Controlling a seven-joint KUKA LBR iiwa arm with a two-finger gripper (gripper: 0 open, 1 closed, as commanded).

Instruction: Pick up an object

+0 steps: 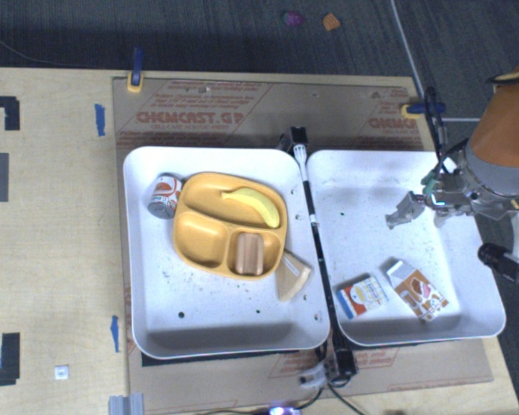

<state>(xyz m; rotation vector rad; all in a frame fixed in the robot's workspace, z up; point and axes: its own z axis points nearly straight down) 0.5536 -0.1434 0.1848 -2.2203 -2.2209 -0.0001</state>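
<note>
While the claw (pixel 401 213) hangs over the right bin (pixel 355 180), I can't tell how it is set, and nothing shows in its grip. Two small cartons (pixel 363 295) (pixel 418 291) lie just below it; the yellow tray (pixel 209 232) sits well to its left.

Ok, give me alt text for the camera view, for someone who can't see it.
A grey arm's gripper hovers over the right bin, above two small cartons. The left bin holds a yellow divided tray with a banana, and a can.
</note>
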